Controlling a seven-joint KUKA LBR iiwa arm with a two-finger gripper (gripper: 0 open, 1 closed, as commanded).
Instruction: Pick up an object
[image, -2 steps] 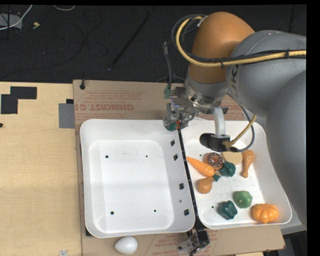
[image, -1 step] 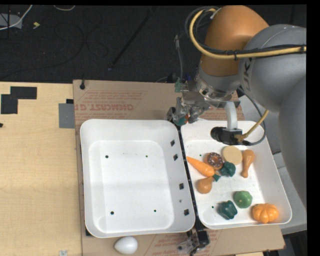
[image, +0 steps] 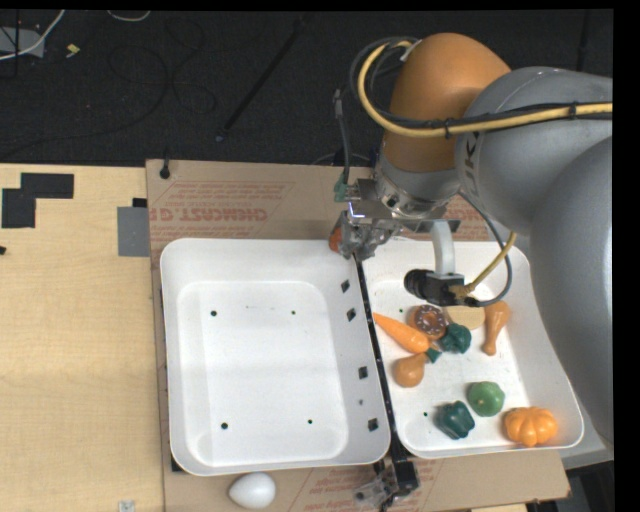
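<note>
**Arm poised over the toy-filled right bin**

Pale wooden bench (image: 70, 330) and brown cardboard underlie two shallow white bins: the left bin (image: 190, 290) and the right bin (image: 545, 350). The right bin contains an orange plastic carrot (image: 398, 331), a tan drumstick (image: 494, 326), a small orange gourd (image: 409, 371), a green round fruit (image: 486, 398), a dark teal pepper-like piece (image: 455, 420), an orange pumpkin (image: 529, 426) and a round brownish item (image: 431, 320), perhaps a donut. A white egg (image: 251, 490) lies on the cardboard beside the left bin's near edge. The grey arm's gripper (image: 357, 240) hangs at the far end of the divider; whether its claw is wide or narrow I cannot tell.
</note>
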